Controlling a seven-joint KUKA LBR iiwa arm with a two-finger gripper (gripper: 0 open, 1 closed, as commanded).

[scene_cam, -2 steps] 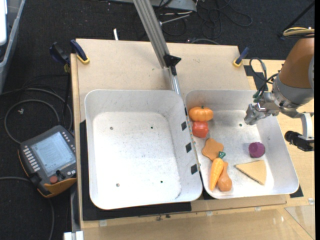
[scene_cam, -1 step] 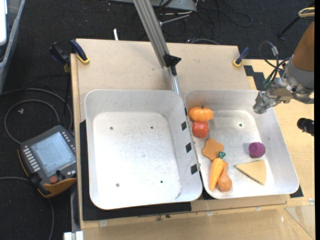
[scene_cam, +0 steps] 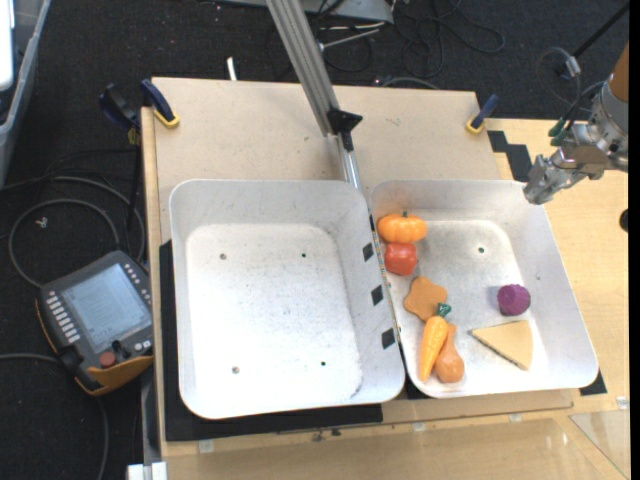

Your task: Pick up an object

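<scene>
- I see a pale wooden bench (scene_cam: 300, 133) on a dark carpeted floor (scene_cam: 70, 48), cables trailing across the floor at the top and left.
- Two shallow white bins sit side by side on the bench: the left bin (scene_cam: 200, 218) and the right bin (scene_cam: 560, 298), their inner rims touching.
- A grey metal strut (scene_cam: 300, 53) slants down from the top to the seam between the bins, ending in a black bracket.
- Blue-and-yellow clamps grip the bench at the upper left corner (scene_cam: 158, 103) and upper right corner (scene_cam: 482, 114).
- A teach pendant (scene_cam: 98, 318) with a lit screen lies on the floor left of the bench; I cannot read its text.
- A clear plastic tub (scene_cam: 20, 38) shows at the upper left edge.
- Right bin contents: an orange pumpkin (scene_cam: 402, 229) touching a red tomato (scene_cam: 400, 258) just below it; a brown flat piece (scene_cam: 426, 296); a carrot (scene_cam: 434, 340) lying against an orange-red piece (scene_cam: 450, 360); a purple ball (scene_cam: 513, 299); a tan wedge (scene_cam: 507, 343) near the front right.
- The gripper (scene_cam: 541, 182) hangs over the right bin's upper right corner, apart from every toy; from here I cannot tell how it is set.
- No legible labels.
</scene>
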